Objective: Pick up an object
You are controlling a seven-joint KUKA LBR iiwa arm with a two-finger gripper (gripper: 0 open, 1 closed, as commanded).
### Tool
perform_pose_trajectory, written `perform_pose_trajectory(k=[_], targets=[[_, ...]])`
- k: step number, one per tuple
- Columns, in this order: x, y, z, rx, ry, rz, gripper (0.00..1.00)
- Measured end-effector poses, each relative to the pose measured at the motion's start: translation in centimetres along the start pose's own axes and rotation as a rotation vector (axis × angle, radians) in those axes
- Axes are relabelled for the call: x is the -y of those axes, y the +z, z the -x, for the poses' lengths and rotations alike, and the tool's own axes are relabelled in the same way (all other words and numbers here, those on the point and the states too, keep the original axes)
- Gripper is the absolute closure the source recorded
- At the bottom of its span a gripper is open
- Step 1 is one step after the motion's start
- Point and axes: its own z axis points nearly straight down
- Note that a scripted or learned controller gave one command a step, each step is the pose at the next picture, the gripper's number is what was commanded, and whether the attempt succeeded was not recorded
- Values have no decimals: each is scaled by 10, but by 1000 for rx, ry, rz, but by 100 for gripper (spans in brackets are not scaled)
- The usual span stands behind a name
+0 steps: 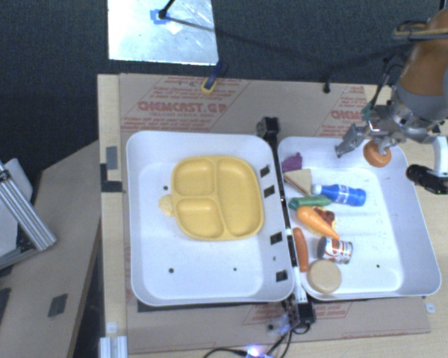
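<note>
The right bin [403, 237] holds several toy foods: a purple piece [293, 159], a bread wedge [300, 179], a blue bottle [343, 195], a green piece [310, 201], a carrot [317, 221], a red sausage [300, 248], a small can [334, 250] and a tan disc [323, 277]. An orange round object [377, 154] lies at the bin's far end. My gripper [362, 149] hangs over that far end, right against the orange object. I cannot make out whether it grips it.
The left bin [145, 267] carries a yellow divided plate [215, 197] with a small yellow lump [165, 204] beside it. A black divider [282, 207] runs between the bins. A black part [425, 176] juts over the right bin's rim.
</note>
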Motion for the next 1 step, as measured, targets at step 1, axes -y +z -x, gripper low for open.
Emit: perform_pose_trajectory(k=[1], targets=[[-3,-9,0,2,-2,13,0]])
